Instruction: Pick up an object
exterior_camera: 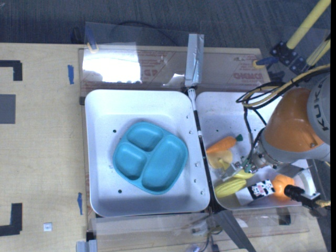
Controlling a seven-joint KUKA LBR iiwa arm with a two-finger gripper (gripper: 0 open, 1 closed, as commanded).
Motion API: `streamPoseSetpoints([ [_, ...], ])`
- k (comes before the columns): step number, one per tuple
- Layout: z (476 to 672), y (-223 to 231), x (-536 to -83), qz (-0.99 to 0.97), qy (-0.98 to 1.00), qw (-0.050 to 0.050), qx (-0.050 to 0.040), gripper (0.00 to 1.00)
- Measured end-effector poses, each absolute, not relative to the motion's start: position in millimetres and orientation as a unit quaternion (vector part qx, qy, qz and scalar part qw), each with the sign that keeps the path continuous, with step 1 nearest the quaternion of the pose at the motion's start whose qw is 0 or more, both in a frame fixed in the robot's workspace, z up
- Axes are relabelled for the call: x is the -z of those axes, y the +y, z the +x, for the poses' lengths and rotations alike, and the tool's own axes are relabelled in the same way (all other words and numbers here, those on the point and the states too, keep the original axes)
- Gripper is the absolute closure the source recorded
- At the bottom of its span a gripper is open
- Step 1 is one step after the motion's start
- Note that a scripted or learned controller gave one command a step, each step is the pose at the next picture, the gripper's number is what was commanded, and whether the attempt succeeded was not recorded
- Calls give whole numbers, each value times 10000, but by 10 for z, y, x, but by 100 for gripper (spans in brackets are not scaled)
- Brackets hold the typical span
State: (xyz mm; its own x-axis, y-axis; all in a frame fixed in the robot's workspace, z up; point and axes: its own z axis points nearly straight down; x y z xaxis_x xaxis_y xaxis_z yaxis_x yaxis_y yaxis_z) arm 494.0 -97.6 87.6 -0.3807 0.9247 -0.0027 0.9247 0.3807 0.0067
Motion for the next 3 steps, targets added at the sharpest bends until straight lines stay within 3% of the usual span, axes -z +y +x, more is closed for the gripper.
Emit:
streamPoseSetpoints([
  [1, 4961, -978, -989, 5565, 8308, 68, -35, 100],
  [2, 4831, -1064, -1050, 5161, 8565, 45, -28, 100],
  [3, 5433, -386, -1869, 5111, 8595, 26, -24, 100],
])
